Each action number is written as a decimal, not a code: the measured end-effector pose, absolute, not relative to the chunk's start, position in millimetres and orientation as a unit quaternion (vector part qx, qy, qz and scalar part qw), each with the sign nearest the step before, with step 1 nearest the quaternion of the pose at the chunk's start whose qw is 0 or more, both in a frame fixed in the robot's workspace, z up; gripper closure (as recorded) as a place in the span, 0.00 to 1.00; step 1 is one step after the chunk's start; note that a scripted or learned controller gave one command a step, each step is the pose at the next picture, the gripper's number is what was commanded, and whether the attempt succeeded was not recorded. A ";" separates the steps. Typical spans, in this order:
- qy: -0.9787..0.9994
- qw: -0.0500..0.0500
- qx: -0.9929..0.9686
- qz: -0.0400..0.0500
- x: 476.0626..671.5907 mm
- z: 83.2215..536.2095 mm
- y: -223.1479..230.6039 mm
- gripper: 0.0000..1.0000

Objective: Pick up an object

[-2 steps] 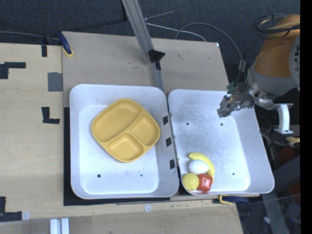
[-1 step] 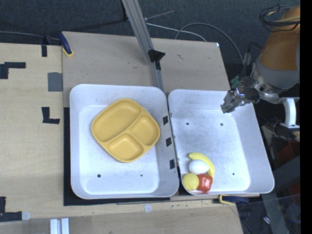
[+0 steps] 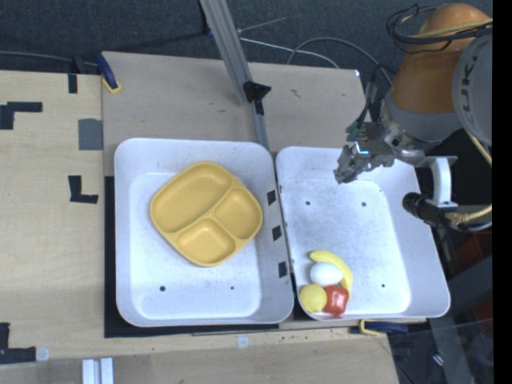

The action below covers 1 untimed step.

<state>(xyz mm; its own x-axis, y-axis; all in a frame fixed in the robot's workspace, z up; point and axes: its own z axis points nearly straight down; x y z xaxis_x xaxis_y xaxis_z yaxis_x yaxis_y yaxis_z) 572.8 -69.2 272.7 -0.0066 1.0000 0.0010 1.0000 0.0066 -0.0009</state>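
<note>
A grey KUKA arm (image 3: 436,62), its orange band bulging above the wrist, reached in from the right and bent down over the far end of the right-hand bin (image 3: 376,238). Part of a dark letter showed on the arm's grey casing at the frame's edge, too cropped to read; nothing else in the scene carried legible writing. The gripper (image 3: 350,170) hung above the far left part of that bin's floor, close to its rear wall, with nothing seen between its tips; whether it was spread or pressed together could not be told from this angle.

Just left of the right-hand bin, touching it along one long side, the left-hand bin (image 3: 132,238) held a yellow three-compartment plate (image 3: 206,213), lying flat and turned at a slant.

The small objects sat huddled in the right-hand bin's near left corner, well apart from the gripper: a yellow banana (image 3: 338,262) curved around a white egg-shaped item (image 3: 324,274), with a yellow round piece (image 3: 313,298) and a red piece (image 3: 337,300) touching just in front of them.
</note>
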 end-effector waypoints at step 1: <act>-0.709 0.001 -0.705 0.001 562.5 256.7 -20.9 1.00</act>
<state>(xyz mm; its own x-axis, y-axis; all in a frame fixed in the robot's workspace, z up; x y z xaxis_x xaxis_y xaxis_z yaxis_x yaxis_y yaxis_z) 562.5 -20.9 256.7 -0.0058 1.0000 0.0005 1.0000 0.0058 -0.0027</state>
